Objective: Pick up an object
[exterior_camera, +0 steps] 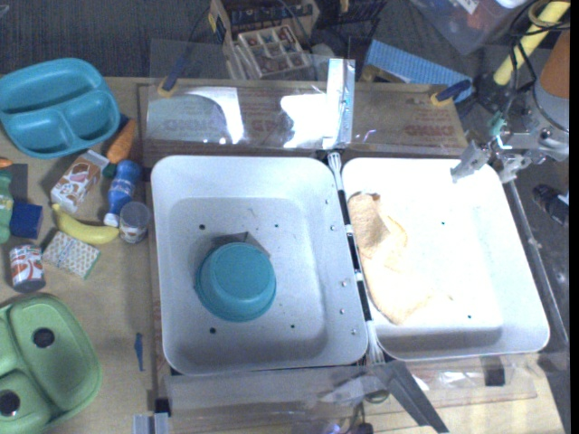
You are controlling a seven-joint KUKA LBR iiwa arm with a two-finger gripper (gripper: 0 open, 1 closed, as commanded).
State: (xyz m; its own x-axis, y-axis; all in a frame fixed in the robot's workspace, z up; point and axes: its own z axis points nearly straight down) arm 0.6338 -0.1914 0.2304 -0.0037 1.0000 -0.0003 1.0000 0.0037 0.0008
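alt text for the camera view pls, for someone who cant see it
Two shallow white bins sit side by side: the left bin holds an upside-down teal bowl, the right bin a crumpled beige cloth. The arm's end effector hovers at the right bin's far edge, and toy groceries including a banana lie left of the bins.

Left of the bins we see clutter on the counter (109, 287): a blue divided tray (56, 107) at the top, a green divided tray (41, 364) at the bottom corner. Between them we note a banana (83, 226), a small carton (77, 181), a blue bottle (120, 188), a grey can (134, 220), a patterned packet (72, 253) and a red-white can (27, 267). Behind the bins we spot a wooden compartment box (267, 39) and a blue textured board (407, 61).
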